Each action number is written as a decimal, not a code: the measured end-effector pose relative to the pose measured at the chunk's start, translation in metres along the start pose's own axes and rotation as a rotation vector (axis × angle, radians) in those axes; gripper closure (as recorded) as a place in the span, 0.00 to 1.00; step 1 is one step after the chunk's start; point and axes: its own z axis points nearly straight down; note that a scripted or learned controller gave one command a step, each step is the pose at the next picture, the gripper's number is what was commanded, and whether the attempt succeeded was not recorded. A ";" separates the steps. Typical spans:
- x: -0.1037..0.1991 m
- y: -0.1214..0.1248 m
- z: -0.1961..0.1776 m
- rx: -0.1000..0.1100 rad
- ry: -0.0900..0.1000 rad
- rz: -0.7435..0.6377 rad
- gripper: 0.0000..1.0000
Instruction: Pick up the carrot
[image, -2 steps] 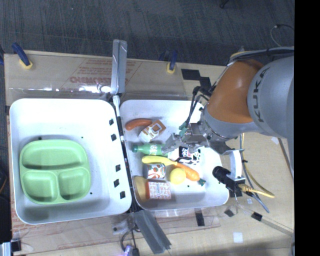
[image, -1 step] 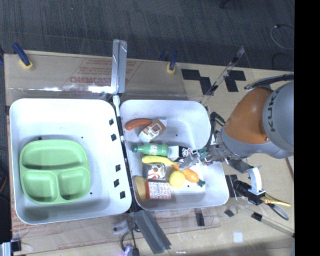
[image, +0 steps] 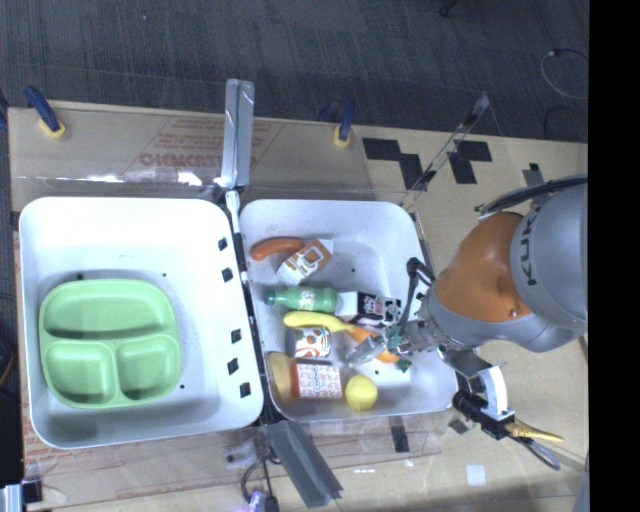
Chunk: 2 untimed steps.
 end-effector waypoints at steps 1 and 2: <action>0.008 0.014 -0.014 0.000 -0.001 -0.094 0.00; 0.008 0.013 -0.022 0.004 -0.001 -0.099 1.00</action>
